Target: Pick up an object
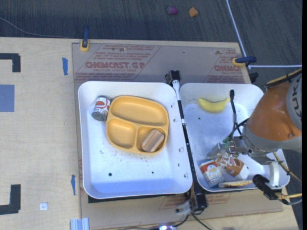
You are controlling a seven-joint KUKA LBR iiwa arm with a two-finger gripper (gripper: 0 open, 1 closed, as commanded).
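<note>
Orange banding marks the wrist of the grey arm [276, 121], which is seen entering from the right and is bent down over the near part of the right bin [192, 109]. The end effector [229, 148] is lowered among a cluster of small packets; whether it is spread wide, drawn narrow or closed on anything cannot be told, since the wrist and cables cover it. Just beside it, toward the bin's near edge, a white and orange packet [212, 171] and a brown packet [234, 166] are found lying together, touching or nearly so, and a thin tan stick [235, 183] is laid along the bin's near rim. A yellow banana [213, 104] is seen at the far side of the same bin, well apart from the cluster. In the left bin [91, 143] a yellow divided tray [136, 110] is set, tilted slightly, with three compartments; a tan rounded block [153, 140] is held in its near right compartment. A small red and white can [100, 108] is laid on its side against the tray's far left corner. Both bins are carried on a cardboard sheet [120, 61] on the bench [33, 143].
</note>
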